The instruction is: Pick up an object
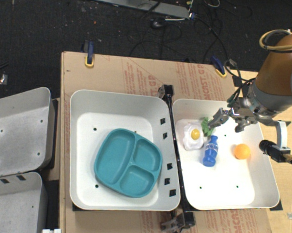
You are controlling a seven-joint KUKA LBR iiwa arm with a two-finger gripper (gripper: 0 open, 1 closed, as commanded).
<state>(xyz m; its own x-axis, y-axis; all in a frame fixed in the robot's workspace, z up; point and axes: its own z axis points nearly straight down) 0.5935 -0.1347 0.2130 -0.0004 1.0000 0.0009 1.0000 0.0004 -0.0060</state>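
**Gripper poised over the right bin**

The gripper [230,119] is seen near the right bin's [260,193] far edge, fingers spread, nothing between them. A fried-egg toy [193,135], blue bottle [210,151] and orange ball [242,151] (all untouched) are spread across its middle. A teal plate [128,162] is held by the left bin [80,134].

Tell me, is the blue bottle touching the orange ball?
Apart. The camera view shows bare white bin floor between the blue bottle and the orange ball.
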